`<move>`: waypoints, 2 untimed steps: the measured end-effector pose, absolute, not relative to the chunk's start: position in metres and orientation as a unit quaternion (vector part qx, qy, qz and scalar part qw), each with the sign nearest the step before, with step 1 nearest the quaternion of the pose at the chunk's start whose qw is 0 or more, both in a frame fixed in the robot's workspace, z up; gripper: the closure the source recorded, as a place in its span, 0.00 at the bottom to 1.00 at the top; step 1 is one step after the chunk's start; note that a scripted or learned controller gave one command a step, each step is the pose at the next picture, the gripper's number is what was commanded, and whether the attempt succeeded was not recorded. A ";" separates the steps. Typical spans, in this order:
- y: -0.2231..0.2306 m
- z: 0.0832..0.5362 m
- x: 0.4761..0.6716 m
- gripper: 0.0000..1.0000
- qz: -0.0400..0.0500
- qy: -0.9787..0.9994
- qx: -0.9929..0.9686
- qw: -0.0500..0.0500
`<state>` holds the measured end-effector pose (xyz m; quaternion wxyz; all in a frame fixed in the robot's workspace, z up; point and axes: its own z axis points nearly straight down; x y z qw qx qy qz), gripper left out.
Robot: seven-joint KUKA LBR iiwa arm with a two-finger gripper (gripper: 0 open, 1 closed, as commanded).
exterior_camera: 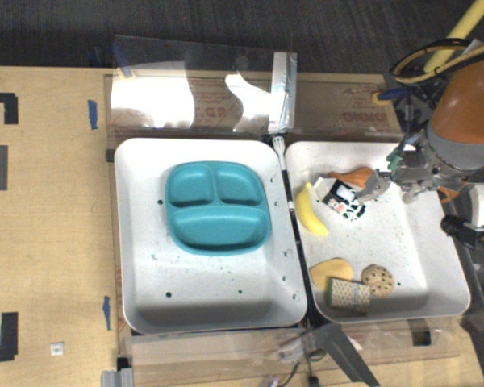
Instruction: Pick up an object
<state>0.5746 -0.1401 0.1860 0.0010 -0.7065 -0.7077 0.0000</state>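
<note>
My gripper [393, 190] hangs over the far part of the right bin [436, 256], open, with bare bin floor between its fingers. Just left of it lies a black-and-white box [343, 198], and one fingertip [376, 185] is close to the box's right end. An orange carrot-like piece [356, 174] sits behind the box. A yellow banana [310, 212] lies along the bin's left wall. Near the front are a yellow bun-like piece [331, 269], a speckled cookie [377, 278] and a patterned cup on its side [351, 295].
The left bin [137, 216] holds a teal divided plate [218, 205]. A clear plastic sheet and a metal strip [282, 95] stand behind the bins. Yellow and black cables [436, 59] hang by the arm at the upper right.
</note>
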 end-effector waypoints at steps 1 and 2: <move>-0.101 0.099 0.609 0.00 0.002 -0.656 -0.754 0.004; -0.153 0.113 0.631 0.00 0.000 -0.590 -0.807 -0.001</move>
